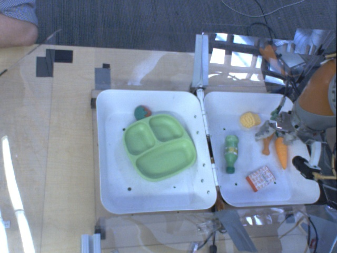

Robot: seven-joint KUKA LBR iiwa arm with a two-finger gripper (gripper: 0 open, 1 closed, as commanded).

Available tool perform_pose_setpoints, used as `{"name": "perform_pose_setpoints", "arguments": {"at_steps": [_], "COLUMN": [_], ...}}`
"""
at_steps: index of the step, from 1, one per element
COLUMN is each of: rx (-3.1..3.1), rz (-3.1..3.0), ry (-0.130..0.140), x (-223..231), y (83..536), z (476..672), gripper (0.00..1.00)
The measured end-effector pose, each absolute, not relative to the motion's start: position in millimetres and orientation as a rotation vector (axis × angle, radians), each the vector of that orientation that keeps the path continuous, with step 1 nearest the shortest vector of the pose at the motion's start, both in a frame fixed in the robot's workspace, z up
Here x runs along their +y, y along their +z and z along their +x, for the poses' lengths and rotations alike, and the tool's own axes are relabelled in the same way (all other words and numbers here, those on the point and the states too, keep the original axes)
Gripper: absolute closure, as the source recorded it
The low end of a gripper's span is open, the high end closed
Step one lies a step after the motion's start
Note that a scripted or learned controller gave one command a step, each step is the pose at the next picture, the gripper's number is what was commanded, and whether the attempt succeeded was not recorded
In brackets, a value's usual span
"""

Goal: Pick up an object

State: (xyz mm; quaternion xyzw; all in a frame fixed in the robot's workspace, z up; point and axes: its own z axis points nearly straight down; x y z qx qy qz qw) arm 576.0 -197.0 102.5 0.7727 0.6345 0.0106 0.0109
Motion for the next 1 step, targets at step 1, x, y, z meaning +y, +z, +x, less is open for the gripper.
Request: {"name": "perform_pose_setpoints", "arguments": {"at_steps": [1], "rx": [1.979], "rz": [2.400], "ry": [0.040], "x": [-196.4], "y": [114.9], "z": [579.2], "gripper": [1.00]}}
